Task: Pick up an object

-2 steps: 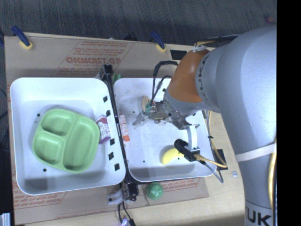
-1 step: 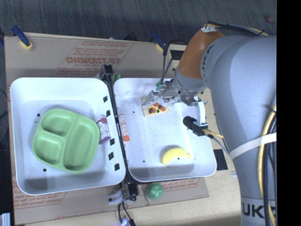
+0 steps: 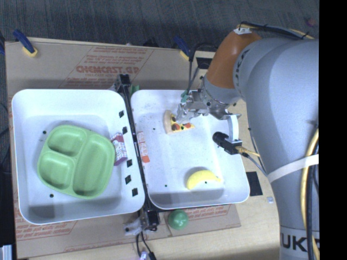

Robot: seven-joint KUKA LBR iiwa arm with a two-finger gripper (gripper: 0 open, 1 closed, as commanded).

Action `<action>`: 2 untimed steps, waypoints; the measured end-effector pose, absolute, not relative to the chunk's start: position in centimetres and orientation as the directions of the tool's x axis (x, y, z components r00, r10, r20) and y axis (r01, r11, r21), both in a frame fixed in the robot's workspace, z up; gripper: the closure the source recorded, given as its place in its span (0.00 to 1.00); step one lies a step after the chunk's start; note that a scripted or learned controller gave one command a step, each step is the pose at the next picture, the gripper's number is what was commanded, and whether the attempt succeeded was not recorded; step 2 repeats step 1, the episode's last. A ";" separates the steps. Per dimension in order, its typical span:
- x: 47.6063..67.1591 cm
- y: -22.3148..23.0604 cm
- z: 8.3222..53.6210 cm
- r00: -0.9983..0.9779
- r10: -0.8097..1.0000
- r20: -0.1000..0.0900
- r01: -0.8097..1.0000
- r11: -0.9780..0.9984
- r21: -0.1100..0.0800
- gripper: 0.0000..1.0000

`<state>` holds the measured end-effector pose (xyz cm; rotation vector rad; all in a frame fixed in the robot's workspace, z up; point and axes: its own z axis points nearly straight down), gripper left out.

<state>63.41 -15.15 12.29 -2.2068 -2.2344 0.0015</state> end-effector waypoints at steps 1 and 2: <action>54.4 -13.5 20.8 -0.003 1.000 0.001 1.000 0.003 -0.001 1.00; 54.4 -13.5 20.8 -0.003 1.000 0.001 1.000 0.003 -0.001 1.00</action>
